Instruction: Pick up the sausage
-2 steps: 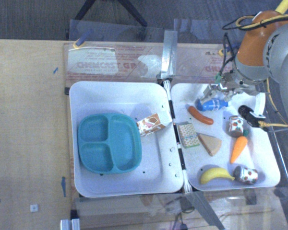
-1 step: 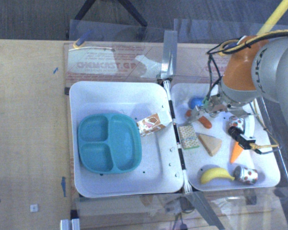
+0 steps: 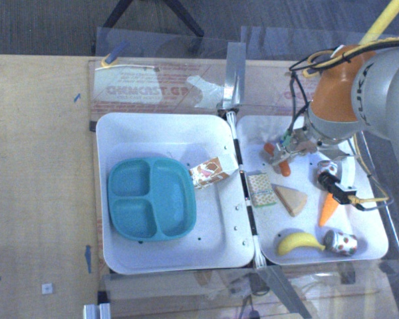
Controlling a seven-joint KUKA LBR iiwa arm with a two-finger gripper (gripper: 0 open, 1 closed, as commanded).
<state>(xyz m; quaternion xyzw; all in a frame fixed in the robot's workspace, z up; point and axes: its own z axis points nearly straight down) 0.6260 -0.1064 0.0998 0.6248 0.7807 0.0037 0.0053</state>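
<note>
The sausage (image 3: 284, 167), small, reddish and smooth, lies in the upper left of the right bin (image 3: 379, 244), touching the gripper (image 3: 281, 153). It looks light, firm and rounded, likely slippery; take it across the middle. Whether the gripper is released or clenched, I cannot tell. Below lie a cheese wedge (image 3: 291, 199), a carrot (image 3: 328, 208) and a banana (image 3: 299, 242).

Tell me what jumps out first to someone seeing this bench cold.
The grey arm with its orange band reaches in from the right, its claw low over the sausage near the back of the right bin. In the left bin lies a teal divided plate. A banana and a carrot brighten the right bin's front.
</note>
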